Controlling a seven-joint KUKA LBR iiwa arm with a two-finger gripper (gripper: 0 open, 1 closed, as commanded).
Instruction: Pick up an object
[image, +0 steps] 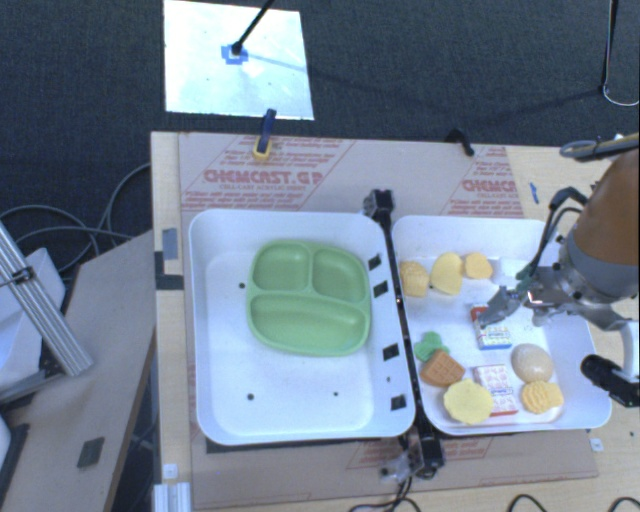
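Grey pincer (492, 309) above small packet (494, 335), right bin (590, 400).

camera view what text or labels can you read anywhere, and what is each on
"CHEMCAST GP", red print on the brown protective sheet over the bench board, upper left.
A second red print of the same kind on that sheet, upper right, slanted: too blurred to read with confidence.
Small red and white packet and small blue, white and red packet in the right white bin: printing too small to read.
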